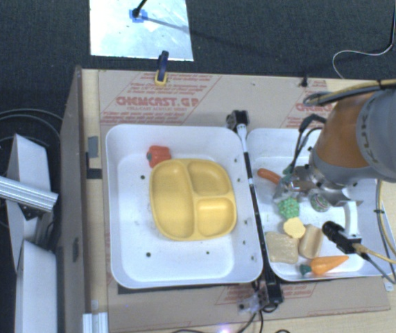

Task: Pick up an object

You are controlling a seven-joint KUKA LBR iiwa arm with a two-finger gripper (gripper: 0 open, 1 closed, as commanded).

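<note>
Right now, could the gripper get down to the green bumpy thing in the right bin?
Probably yes. The gripper hangs just above the green bumpy piece with nothing lying over it, though the yellow disc crowds it.

Readable text: red "CHEMCAST GP" print on the brown protective sheet (157, 96) covering the tabletop, beyond the left bin, up and left of the tool (296, 186). A second, partial copy of the same red print sits just behind the tool, cut off by the arm. Smaller print lines illegible.

Right bin (267, 144) crowded with small items, left bin's (125, 255) margins open around yellow tray (192, 198)
</note>
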